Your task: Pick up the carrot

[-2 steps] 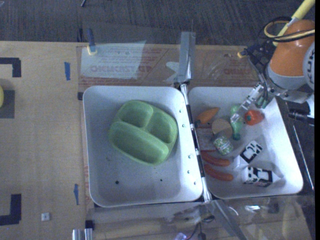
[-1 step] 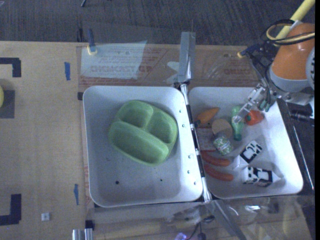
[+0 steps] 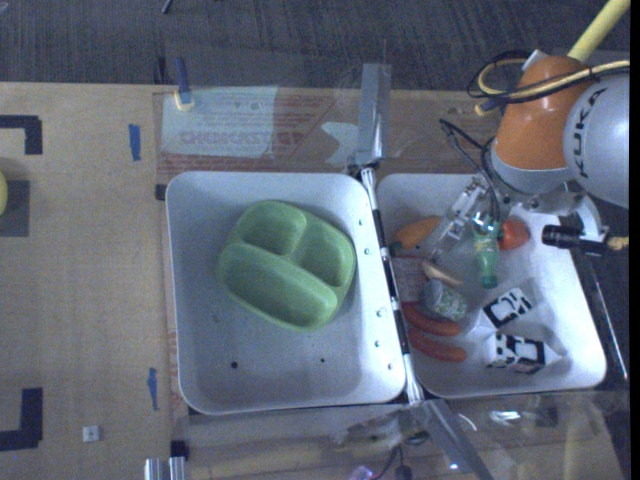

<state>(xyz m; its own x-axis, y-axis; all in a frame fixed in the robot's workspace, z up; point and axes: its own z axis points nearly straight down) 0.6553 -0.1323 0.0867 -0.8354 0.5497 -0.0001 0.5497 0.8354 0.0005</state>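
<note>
One carrot lies just left of the end effector.

arm: grey casing | orange band | black and yellow cables

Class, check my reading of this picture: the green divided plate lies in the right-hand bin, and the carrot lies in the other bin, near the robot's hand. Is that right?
Not quite. The camera view shows the green divided plate in the left-hand bin, not the right-hand one. The carrot lies in the other bin, near the robot's hand, as you said.
</note>
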